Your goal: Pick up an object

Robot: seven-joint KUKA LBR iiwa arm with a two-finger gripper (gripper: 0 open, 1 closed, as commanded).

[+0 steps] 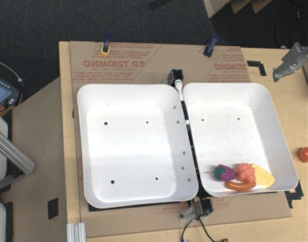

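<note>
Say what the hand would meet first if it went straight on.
Probably the right bin, near its far right corner: the hand seems to point down and left toward it. Depth is unclear, so this is a guess.

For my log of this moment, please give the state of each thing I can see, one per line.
Purple grapes: lying in right bin, near front edge.
Orange-red toy: lying beside the grapes.
Yellow piece: lying flat, against the orange-red toy.
Sausage: lying at front wall.
Pincer: raised beyond the right bin.
</note>
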